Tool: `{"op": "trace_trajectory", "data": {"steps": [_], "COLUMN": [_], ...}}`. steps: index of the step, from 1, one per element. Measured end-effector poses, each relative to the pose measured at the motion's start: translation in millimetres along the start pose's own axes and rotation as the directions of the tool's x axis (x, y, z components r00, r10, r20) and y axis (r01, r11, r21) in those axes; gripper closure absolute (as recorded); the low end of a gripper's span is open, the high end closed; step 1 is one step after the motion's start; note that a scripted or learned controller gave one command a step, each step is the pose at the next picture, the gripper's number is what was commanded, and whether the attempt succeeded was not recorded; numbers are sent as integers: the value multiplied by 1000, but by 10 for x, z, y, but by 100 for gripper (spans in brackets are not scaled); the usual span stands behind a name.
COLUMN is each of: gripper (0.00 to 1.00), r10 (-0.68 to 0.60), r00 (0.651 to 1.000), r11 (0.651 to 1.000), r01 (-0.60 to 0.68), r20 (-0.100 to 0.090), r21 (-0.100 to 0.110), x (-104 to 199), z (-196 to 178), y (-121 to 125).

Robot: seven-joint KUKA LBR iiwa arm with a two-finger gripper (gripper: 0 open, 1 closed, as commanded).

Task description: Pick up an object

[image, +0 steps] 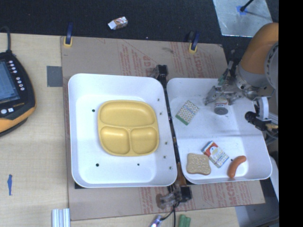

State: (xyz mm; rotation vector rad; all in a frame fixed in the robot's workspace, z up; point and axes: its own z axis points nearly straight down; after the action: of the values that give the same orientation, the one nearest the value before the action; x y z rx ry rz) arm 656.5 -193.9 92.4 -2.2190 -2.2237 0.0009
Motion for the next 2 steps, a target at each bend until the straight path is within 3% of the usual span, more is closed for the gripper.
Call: {"op": "trace_trajectory", "data": {"steps": [1, 2], "gripper": [100, 100], "r10": [-1, -4], "r00": [1000, 1000], "r11": [1000, 1000], "r01": [1, 4], "r20": [0, 0], "r21": [0, 3], "x": [-2, 770], "z": [-107, -416], "y": [3, -71]}}
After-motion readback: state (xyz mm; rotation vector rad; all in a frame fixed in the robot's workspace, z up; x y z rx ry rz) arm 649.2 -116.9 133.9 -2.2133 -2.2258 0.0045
